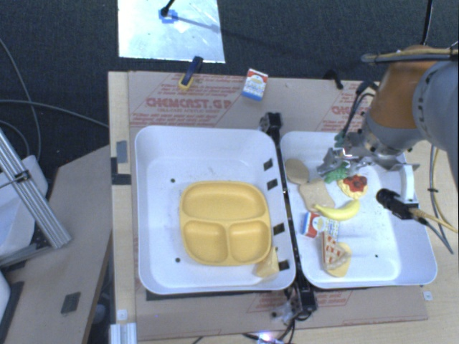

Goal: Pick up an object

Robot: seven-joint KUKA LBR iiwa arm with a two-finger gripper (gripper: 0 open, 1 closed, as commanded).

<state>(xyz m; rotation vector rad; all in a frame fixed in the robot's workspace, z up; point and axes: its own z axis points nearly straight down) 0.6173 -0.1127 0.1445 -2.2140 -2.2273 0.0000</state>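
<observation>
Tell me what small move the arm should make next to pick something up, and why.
Probably a short drop straight down. The gripper hangs over the back of the right bin, just above a green toy beside a red one. Nothing shows between its fingers, so lowering onto the green toy looks like the nearest try; the banana lies farther forward.

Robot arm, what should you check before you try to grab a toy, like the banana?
1. Tool over the right bin: ok.
2. Tool over the banana: not ok, it hangs up and left of it, by a green toy.
3. Banana free on top: ok, though the red toy and small carton sit close beside it.
4. Tool ready to grip: cannot tell.
5. Yellow tray out of the way in the left bin: ok.
</observation>
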